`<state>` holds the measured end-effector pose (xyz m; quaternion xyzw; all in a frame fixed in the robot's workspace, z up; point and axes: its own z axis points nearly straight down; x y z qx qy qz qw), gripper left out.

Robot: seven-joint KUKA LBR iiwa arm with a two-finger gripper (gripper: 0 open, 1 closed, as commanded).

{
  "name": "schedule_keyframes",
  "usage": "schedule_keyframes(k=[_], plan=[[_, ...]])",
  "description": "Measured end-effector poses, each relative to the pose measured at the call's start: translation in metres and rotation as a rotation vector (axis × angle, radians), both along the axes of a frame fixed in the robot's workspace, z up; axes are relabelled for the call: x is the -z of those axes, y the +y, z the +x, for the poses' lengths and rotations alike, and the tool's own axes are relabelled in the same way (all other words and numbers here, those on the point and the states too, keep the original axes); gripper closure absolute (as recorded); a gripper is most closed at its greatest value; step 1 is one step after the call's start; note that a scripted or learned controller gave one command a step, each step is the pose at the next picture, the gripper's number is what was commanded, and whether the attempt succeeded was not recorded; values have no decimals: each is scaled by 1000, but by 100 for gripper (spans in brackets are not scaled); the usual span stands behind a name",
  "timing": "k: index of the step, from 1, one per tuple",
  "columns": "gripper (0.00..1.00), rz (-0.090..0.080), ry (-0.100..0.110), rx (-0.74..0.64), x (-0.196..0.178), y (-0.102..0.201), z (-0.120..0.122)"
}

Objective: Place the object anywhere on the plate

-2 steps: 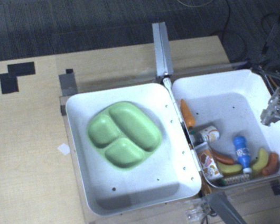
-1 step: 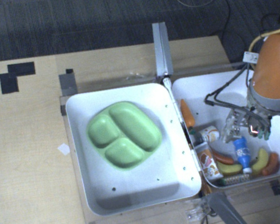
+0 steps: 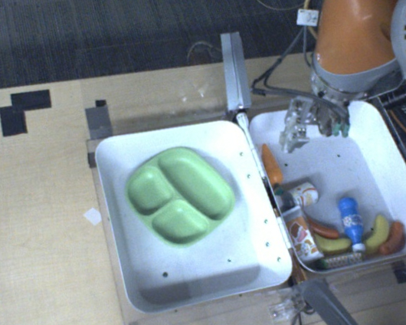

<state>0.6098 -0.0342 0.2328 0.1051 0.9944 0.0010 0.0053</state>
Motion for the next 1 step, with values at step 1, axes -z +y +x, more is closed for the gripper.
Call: schedule_keyframes(k=[1], plan=[[100, 1, 4, 90, 47, 18, -3]])
